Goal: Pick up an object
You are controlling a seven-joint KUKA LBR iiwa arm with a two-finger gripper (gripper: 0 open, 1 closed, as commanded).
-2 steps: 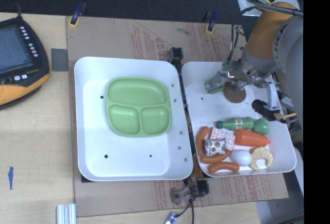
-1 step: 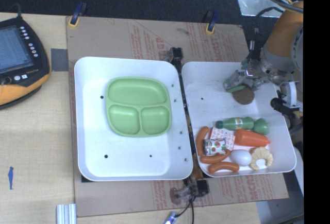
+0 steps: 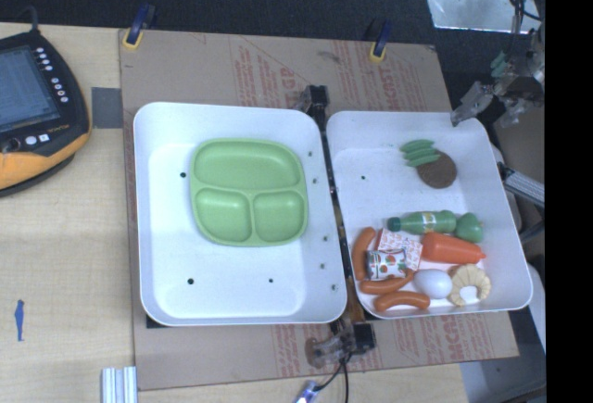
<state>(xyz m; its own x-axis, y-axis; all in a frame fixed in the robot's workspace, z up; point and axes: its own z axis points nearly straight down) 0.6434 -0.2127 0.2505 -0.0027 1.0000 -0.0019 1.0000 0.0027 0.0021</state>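
Broadly: counter carries two white bins side by side on clamped cardboard sheet, likely so nothing shifts.
Left bin: one green divided plate, lying flat.
Right bin: pickable toys, mostly bunched at near end — two sausages, one green bottle, one carrot, one juice carton, one egg, one croissant; one pinecone-like piece apart.
Pincer hangs past right bin's far corner, well apart from toys; whether wide or narrow, cannot tell.

Toy foods lie clustered in the right bin's near corner.
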